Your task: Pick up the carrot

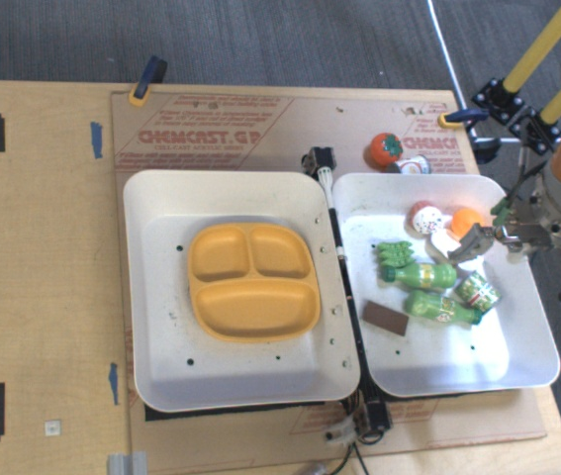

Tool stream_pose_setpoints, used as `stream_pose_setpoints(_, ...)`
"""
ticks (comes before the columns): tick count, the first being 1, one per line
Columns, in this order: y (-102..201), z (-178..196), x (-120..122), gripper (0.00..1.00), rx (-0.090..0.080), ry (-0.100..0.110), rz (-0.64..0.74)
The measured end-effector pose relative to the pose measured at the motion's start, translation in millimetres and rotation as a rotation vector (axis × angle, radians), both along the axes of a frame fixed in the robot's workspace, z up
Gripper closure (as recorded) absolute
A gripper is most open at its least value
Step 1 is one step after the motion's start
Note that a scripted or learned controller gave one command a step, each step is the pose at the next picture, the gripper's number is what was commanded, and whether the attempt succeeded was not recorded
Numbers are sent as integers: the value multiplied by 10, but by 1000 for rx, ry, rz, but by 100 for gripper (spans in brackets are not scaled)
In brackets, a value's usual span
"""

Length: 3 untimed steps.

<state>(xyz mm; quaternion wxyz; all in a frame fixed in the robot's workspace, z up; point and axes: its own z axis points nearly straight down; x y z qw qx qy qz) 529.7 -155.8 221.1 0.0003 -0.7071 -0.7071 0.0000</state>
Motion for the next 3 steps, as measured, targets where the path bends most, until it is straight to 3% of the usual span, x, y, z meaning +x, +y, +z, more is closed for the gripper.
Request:
stream_pose_setpoints(1,-572,34,206,0,-2,-3,29)
stream_pose_setpoints(2,142,-636,-99,0,1,0,229)
stream_pose_setpoints(3,139,-533,-88,100,-1,-3,228)
